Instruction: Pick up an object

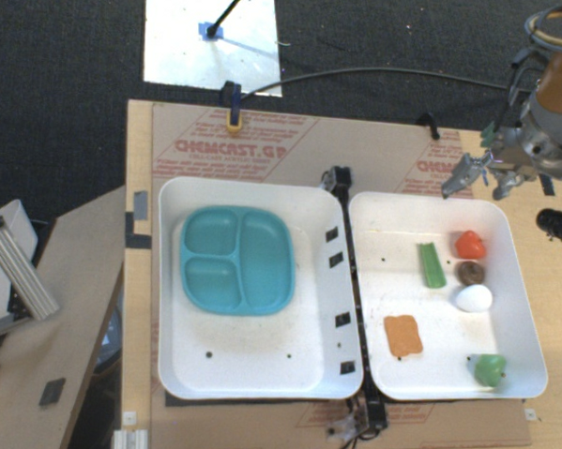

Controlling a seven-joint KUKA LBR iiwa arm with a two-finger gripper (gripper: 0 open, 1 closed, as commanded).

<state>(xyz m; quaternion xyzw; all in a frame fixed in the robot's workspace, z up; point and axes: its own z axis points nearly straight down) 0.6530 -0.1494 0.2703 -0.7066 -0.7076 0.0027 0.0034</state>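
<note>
The claw hangs at the upper right, above the far rim of the right bin, its two thin metal fingers spread apart with nothing between them. That bin is shallow, smooth white plastic with rounded corners, and it holds the things to pick from: a flat green stick, a glossy red lump, a small dark brown ball just below it, a white egg shape below that, a flat orange slab with a rough face, and a green rounded piece in the near right corner. The left bin (same make) carries a teal plastic tray split into three compartments. Both bins sit side by side on a clear sheet printed with red lettering, laid over the pale wooden table. Beyond it lies dark carpet with a white sheet, and a black cable curves across.
</note>
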